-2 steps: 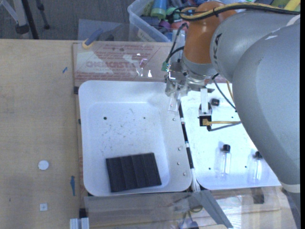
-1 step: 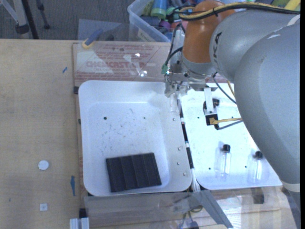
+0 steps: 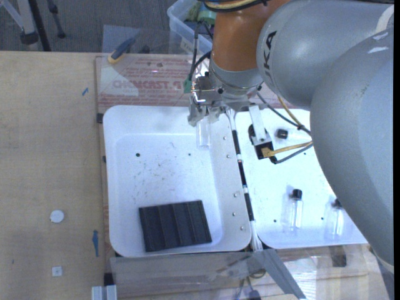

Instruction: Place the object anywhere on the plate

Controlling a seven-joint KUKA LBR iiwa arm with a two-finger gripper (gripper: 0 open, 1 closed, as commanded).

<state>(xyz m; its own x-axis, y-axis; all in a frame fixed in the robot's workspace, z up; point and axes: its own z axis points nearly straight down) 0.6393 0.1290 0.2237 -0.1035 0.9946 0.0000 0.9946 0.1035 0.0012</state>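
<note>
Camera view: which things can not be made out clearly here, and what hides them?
- Hand: the arm's wrist covers most of it, so how its fingers stand is unclear.
- Clear vial beneath the hand: too see-through to tell whether it is gripped.
- Right bin: the grey arm hides its right part.
- Second vial in the right bin: partly covered by the arm.

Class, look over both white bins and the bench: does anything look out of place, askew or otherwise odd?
The dark ridged plate lies slightly askew in the left bin, turned against the bin's edges. Fine dark specks are scattered on that bin's floor. In the right bin, two clear vials lie tipped on their sides. Nothing looks broken.
</note>
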